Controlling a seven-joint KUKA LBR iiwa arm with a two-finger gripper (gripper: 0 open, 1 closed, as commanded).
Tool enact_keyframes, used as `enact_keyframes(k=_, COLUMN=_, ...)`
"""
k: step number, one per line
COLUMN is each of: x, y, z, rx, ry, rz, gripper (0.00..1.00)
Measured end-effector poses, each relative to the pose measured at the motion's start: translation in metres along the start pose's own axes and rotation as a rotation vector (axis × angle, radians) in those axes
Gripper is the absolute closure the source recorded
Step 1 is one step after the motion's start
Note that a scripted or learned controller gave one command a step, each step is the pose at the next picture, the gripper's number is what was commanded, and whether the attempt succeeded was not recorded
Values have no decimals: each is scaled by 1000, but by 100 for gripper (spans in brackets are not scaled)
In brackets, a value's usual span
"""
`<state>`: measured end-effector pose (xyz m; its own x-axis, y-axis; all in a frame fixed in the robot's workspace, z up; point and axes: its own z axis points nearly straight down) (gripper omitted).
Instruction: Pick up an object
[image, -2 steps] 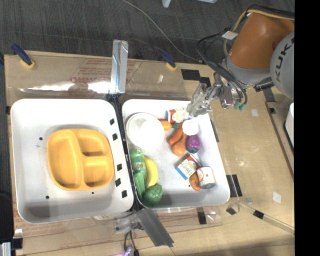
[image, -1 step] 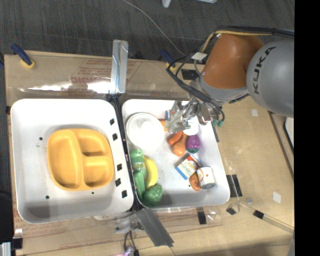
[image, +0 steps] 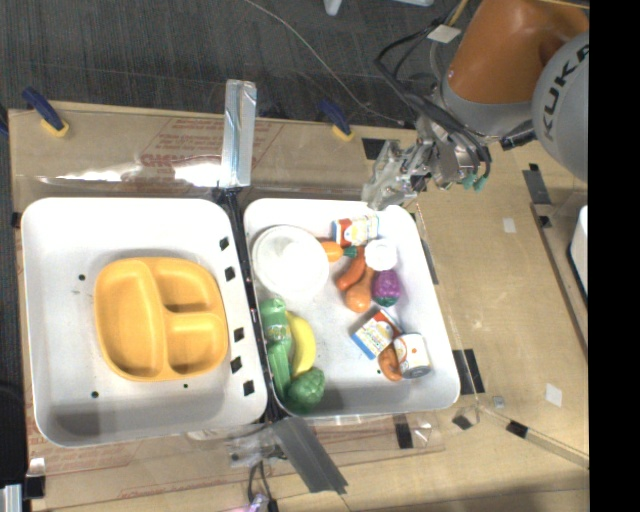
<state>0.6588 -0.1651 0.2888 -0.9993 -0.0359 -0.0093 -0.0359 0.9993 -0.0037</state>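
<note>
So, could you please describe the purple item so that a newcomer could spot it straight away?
Look in the right bin, the one crowded with toy food. Near its middle right, just below a small white round lid, lies the purple eggplant. It is the sole purple piece, beside an orange carrot.

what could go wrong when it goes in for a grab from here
1. The toys in the right bin lie packed together; around the purple one the pincer may nudge neighbours or close on two.
2. The pincer hangs over the bin's far rim, so a straight descent might hit the rim.
</note>
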Motion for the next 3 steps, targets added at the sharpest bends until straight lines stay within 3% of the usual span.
enact_keyframes(k=1, x=1, y=50, z=78, rx=-5, ry=14, rz=51, gripper=100)
enact_keyframes(k=2, x=19, y=33, z=-14, rx=1, ry=-2, rz=99, gripper=100)
enact_keyframes(k=3, x=36, y=-47, z=25, rx=-2, ry=11, rz=2, gripper=100)
